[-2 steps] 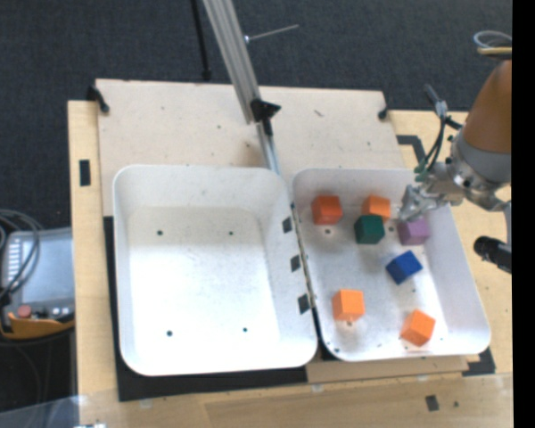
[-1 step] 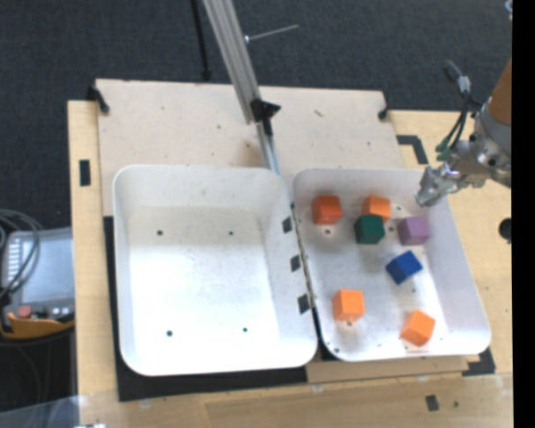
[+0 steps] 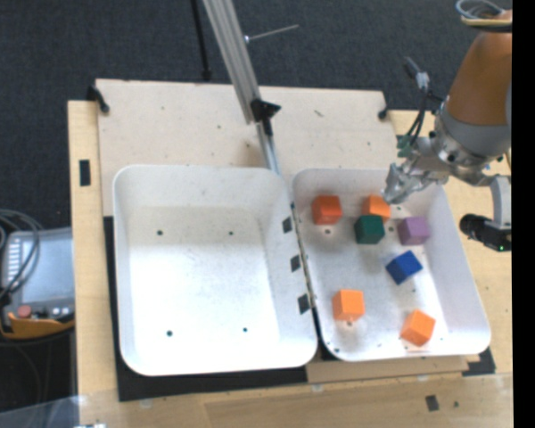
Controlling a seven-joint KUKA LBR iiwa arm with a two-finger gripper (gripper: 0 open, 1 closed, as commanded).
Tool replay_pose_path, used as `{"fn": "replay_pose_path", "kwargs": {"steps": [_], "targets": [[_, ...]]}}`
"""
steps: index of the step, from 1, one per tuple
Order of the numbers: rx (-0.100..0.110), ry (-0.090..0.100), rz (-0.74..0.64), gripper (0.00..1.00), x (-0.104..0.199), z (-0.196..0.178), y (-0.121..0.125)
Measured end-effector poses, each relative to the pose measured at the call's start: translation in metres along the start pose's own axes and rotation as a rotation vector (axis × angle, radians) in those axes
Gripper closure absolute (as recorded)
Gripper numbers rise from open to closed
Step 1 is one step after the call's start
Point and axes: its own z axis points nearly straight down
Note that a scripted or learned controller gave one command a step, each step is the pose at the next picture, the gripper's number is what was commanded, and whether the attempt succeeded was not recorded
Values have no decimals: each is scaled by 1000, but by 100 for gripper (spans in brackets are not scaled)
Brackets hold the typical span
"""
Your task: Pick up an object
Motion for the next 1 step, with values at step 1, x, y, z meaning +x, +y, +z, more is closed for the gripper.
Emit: {"fn": "replay_pose_path", "kwargs": {"steps": [1], "targets": [[-3, 0, -1, 100, 45, -4, 14]]}}
